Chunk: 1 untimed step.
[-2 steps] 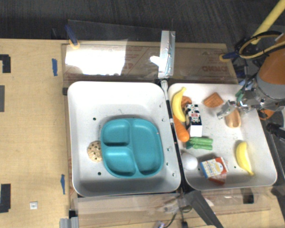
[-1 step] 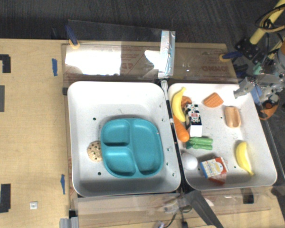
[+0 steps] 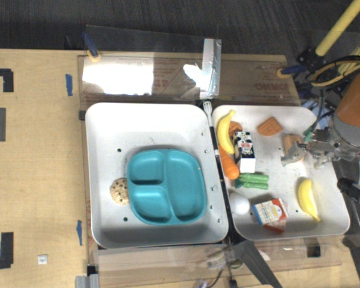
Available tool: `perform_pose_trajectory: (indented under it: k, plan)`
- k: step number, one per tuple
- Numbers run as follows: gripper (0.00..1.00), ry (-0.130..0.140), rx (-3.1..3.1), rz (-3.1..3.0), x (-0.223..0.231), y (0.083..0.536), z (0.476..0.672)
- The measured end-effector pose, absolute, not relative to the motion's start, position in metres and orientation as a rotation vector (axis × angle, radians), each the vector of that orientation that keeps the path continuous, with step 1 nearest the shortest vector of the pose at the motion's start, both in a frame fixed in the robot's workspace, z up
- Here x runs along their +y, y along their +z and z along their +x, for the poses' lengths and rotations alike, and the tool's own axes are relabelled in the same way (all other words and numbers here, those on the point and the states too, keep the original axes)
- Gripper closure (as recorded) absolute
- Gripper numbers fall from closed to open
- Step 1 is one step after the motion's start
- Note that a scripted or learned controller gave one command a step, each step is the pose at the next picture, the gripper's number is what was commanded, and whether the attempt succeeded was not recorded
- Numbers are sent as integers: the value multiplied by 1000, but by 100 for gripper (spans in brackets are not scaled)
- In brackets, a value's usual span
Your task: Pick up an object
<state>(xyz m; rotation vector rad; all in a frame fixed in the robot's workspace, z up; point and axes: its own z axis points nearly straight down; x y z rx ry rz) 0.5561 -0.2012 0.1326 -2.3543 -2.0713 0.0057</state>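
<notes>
1 fixed overhead camera looked down at a slant on both bins point(image 3: 102, 161), arm point(image 3: 354, 110) entering from right.

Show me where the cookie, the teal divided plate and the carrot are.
cookie point(image 3: 119, 191): camera view, centre of its top face.
teal divided plate point(image 3: 166, 185): camera view, on the ridge between its compartments.
carrot point(image 3: 229, 166): camera view, middle of its orange body.

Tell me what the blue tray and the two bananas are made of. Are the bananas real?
The blue tray looks like moulded plastic: one even teal colour, rounded compartments, a dull sheen. Both bananas, one by the divider and one near the right edge, look like plastic toys: smooth, evenly yellow, without brown spots. That is a guess; real fruit cannot be ruled out from this view.
</notes>
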Motion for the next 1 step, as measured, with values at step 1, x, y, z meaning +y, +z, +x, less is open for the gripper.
perform_pose_trajectory:
  k: [1]
  plan:
    - [0,-19,-2020,-2399,-204,96,596]
